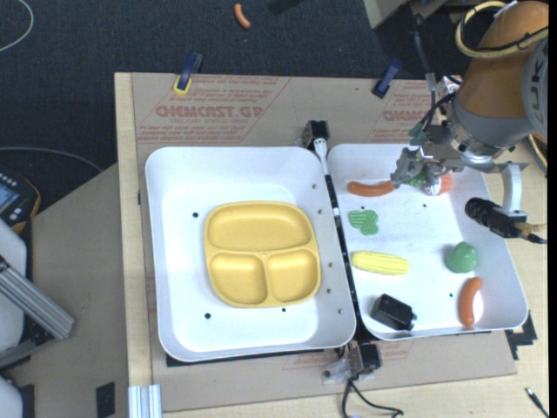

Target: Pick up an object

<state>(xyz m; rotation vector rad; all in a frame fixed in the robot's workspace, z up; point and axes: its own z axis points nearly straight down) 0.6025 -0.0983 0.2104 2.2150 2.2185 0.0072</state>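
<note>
we look down on two shallow white bins side by side on a bench. the left bin carries a yellow divided plate near its middle. the right bin carries the loose things: an orange-red sausage near the far left corner, a green leafy piece just below it by the left edge, a yellow corn cob further along that edge, a small black block near the near left corner, a green ball towards the right edge, and a second sausage near the near right corner.

the arm comes in over the right bin's far edge. its gripper sits low there, just beside the end of the first sausage, with something green and orange-red showing close under it — too blurred to name. we cannot tell how wide it stands or whether it has anything.

we judge the step to be closing on whatever lies beneath. to do it well we would centre over one piece alone, keep off the bin's far wall, squeeze across the narrow side — then lift straight up and check the piece comes along.
</note>
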